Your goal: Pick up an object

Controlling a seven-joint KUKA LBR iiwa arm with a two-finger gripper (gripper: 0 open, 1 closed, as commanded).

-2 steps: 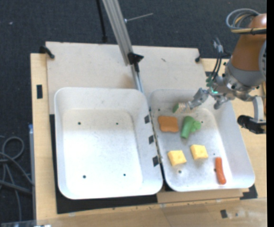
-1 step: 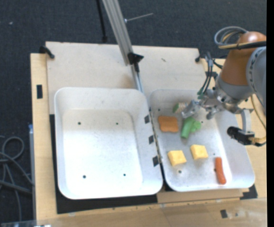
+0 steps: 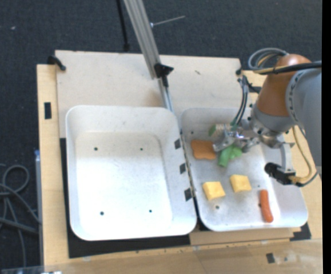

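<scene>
While my pincer (image 3: 229, 142) hangs over the right bin (image 3: 285, 218), a green object (image 3: 228, 156) sits just beneath; whether I grip it, I cannot tell. Alongside lie an orange-brown piece (image 3: 203, 150), two yellow blocks (image 3: 213, 190) and a red stick (image 3: 266, 205).

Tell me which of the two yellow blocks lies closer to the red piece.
The right-hand yellow block, nearer the red piece; the other yellow block lies further left.

In the right-hand shallow white bin (image 3: 285, 210), a soft green leafy-looking object (image 3: 229, 154) lies near the middle of the bin's far half. A flat orange-brown oval piece (image 3: 202, 150) rests just left of it. Two yellow blocky pieces sit nearer the bin's front, one (image 3: 213, 190) left of the other (image 3: 240, 183). A slim orange-red stick (image 3: 266, 205) lies lengthwise toward the bin's front right corner.
</scene>
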